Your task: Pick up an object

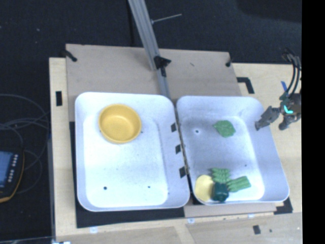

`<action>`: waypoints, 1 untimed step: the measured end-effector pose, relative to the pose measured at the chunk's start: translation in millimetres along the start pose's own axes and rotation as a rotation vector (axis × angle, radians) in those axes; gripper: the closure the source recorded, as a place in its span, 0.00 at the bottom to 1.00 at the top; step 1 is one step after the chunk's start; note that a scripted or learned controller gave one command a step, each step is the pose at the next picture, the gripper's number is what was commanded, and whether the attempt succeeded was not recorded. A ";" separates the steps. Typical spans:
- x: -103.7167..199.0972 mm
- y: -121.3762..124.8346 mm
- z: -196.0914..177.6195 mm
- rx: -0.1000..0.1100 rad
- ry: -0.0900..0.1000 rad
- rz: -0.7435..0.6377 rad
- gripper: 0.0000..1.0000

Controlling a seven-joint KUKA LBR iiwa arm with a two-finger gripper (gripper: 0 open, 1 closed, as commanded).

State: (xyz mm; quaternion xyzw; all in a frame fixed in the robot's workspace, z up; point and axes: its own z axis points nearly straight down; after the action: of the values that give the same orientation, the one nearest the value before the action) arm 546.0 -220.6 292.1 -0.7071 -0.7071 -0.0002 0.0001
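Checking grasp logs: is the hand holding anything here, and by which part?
Nothing is held. The hand sits at the right bin's right rim with nothing between its fingers; the green piece lies apart in the bin.

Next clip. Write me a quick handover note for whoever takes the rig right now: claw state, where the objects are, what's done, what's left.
Claw: at the right bin's right rim, above it, holding nothing.
Right bin: green piece near the top middle; a cluster at the bottom edge with a yellow object, a dark teal object and green toys touching.
Left bin: yellow bowl in the upper left.
Done: nothing picked yet.
Left: the whole pick. The lone green piece looks like the easiest target, probably.
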 end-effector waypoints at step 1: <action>0.0 0.0 0.0 0.000 0.000 0.000 0.00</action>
State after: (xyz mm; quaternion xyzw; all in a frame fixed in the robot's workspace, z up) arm 546.0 -220.6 292.1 -0.7071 -0.7071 -0.0002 0.0001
